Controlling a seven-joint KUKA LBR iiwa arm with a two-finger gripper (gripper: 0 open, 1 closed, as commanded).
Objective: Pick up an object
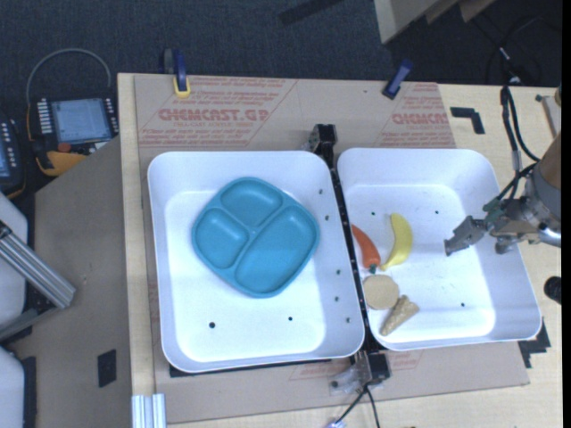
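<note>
End effector (475,236): over the right bin (464,172), right side, fingers apart, nothing between them. Banana (399,240): on the bin floor, well left of it, long axis running near to far. Carrot (365,246) just left of the banana; likely first target is the banana.
</note>
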